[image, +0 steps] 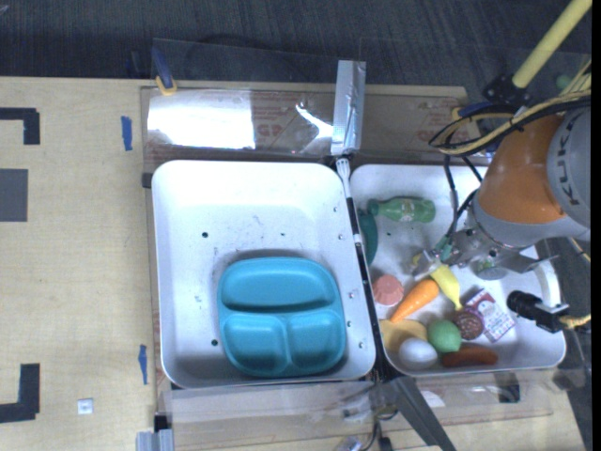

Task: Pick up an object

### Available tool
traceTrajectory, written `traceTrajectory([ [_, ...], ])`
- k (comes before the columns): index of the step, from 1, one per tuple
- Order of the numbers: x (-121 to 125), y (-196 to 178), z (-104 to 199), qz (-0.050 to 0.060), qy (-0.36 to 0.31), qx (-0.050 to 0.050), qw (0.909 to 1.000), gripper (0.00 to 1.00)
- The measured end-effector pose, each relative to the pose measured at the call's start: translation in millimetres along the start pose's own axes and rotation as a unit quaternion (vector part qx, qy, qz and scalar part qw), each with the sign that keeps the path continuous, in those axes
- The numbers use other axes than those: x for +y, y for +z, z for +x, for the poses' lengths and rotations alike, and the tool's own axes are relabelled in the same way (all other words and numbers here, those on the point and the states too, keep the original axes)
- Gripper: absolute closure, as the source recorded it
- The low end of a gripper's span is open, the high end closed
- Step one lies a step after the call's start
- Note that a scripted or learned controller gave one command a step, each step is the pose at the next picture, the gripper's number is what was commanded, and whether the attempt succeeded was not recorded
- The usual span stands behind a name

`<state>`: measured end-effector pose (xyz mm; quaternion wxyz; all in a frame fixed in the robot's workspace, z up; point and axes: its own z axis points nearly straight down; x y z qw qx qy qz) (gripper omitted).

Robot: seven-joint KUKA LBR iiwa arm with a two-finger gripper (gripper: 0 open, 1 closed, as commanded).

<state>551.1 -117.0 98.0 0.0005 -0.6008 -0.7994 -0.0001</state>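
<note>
Orange at the wrist band and grey below it, the arm reaches in from the right and hangs its gripper point(457, 250) low over the right bin point(549, 346), just above the toy food. Whether the gripper is spread or closed cannot be told, since the wrist hides it from above, and nothing shows as held. Just beside it, to the near left, lie a banana point(445, 283) and a carrot point(415, 299), touching each other; these look the likeliest targets. Farther left is a pink round piece point(387, 288), and a green bottle point(404, 209) lies at the far side. Near the front wall sit a white egg point(418, 351), a green ball point(444, 335) and a red sausage point(468, 356), crowded together, which could make a clean grasp hard. The left bin point(188, 205) holds a blue tray point(280, 316), well apart.
</note>
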Motion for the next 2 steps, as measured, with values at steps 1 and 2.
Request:
traceTrajectory([
  [1,1,-10,0,-0.002,0.000,-0.001,1.0000,1.00],
  [2,16,-95,13,-0.002,0.122,-0.001,0.9925,1.00],
])
